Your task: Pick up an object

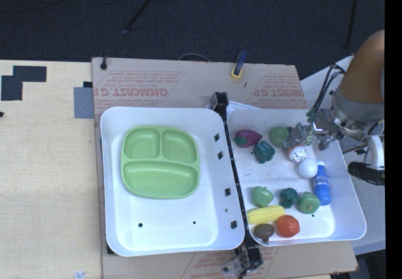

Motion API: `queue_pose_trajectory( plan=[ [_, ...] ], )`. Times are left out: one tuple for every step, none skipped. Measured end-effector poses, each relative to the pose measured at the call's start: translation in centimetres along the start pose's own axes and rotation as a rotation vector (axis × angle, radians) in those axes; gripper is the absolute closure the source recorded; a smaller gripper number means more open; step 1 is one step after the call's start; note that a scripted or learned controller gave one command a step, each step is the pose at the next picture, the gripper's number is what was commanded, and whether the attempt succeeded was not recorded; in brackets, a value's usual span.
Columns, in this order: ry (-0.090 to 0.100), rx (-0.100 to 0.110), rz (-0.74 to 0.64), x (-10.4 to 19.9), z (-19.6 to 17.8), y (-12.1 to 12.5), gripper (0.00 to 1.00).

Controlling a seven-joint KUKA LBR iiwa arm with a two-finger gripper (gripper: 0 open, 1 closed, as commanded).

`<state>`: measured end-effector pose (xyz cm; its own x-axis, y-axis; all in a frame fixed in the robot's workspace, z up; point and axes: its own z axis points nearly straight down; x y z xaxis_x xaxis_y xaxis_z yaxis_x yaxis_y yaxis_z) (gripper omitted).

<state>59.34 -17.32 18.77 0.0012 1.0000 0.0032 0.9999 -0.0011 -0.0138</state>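
Nearest the camera, at the front edge of the right bin (352,224), lay a brown-olive lump (264,231), a red tomato (287,226) and a yellow corn cob (266,213), all small toy foods by the look of them. Behind the corn sat three green pieces (262,196), and toward the bin's right side a blue bottle (321,185) stood touching a white ball (307,169). Further back were a purple eggplant (247,138), a dark teal piece (264,152) and a pale green one (279,136).

The gripper (301,139) hung over the back right part of this bin, just above a small white-and-red object (299,154) next to the white ball. How far its fingers stood apart could not be made out against the clutter, and nothing was plainly held.

That white-and-red object seemed the likely target, though it was too small to identify. It would probably be light, hard plastic, rounded and a little slick, so it could squirt sideways under a pinch. A grasp across its widest middle, clear of the ball, looked safest.

The left bin (157,234) held a green divided plate (160,162).
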Motion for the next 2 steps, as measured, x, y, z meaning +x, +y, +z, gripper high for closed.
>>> queue_pose_trajectory(
  plan=[
    [-0.002,-0.012,-0.001,0.0,-0.7,0.3,0.00],
    [-0.002,-0.009,-0.002,-0.1,3.7,-0.1,0.00]
  ],
)
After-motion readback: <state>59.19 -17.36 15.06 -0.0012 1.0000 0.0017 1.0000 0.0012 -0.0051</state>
